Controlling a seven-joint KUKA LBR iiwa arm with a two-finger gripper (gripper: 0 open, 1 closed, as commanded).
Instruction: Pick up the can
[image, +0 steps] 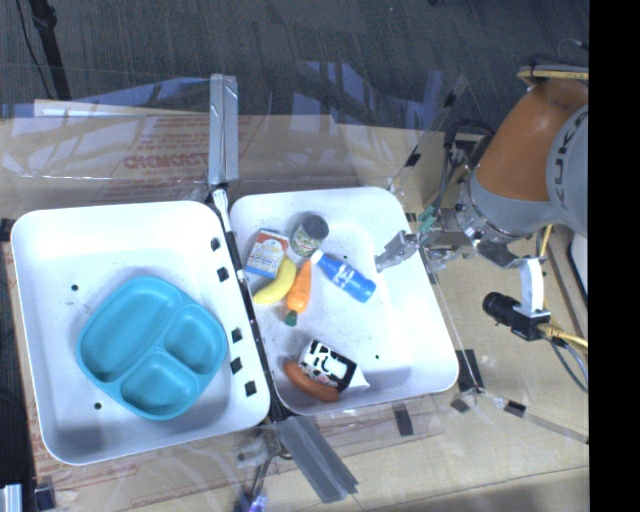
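Looking down from the camera view, the can (309, 234) lies in the right bin (420, 340) near its far wall, touching the small carton (265, 253) and just above the banana (274, 285) and carrot (298, 290); the blue bottle (345, 278) lies beside them; the gripper (398, 250) hovers over the bin's right rim, nothing between its fingers, spread impossible to tell; a blue tray (150, 345) sits in the left bin (60, 250).

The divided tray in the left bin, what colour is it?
Light blue; the tray shows plainly in the camera view.
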